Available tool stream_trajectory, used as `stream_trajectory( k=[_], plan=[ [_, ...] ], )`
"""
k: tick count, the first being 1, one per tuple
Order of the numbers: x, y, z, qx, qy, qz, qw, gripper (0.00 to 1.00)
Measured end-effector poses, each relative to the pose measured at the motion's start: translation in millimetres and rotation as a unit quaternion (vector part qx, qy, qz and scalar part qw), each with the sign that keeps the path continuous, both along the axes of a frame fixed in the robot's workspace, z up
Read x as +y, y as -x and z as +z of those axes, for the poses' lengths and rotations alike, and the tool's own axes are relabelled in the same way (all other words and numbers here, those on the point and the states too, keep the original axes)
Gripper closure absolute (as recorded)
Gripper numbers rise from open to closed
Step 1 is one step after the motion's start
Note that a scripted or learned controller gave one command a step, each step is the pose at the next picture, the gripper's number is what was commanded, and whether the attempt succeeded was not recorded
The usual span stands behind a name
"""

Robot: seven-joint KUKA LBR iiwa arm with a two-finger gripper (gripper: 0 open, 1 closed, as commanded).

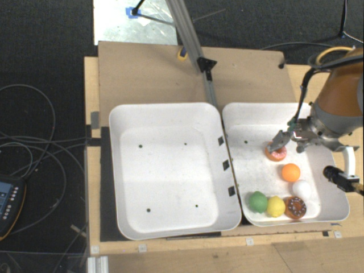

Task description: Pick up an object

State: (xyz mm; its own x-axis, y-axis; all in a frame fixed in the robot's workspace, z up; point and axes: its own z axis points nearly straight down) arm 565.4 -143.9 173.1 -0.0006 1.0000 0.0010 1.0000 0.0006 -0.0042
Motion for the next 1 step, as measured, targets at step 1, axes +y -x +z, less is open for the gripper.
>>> stream_trajectory(
  k=[1],
  plan=[
    [-6.2, 0.9, -60.7, 0.0, -0.0002, 0.0, 1.0, 0.0]
  ],
)
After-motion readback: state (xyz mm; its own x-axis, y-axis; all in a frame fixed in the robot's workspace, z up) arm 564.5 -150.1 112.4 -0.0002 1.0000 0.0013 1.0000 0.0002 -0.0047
